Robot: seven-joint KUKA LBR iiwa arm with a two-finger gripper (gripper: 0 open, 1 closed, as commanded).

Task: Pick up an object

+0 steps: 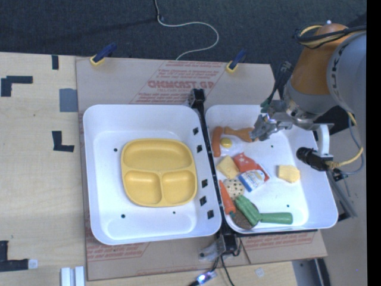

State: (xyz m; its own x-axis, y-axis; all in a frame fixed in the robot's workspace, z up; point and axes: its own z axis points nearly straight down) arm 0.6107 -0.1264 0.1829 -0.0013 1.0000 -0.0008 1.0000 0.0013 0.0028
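Drumstick, brown and lying at the right bin's back left, sits just under my gripper. I can't tell the gripper's state. My worry: it meets only the narrow end, which could slip out toward the fried egg.

Tool fingertips blurred; arm cropped at right edge

Yellow divided plate in left bin; food toys crowd right bin.
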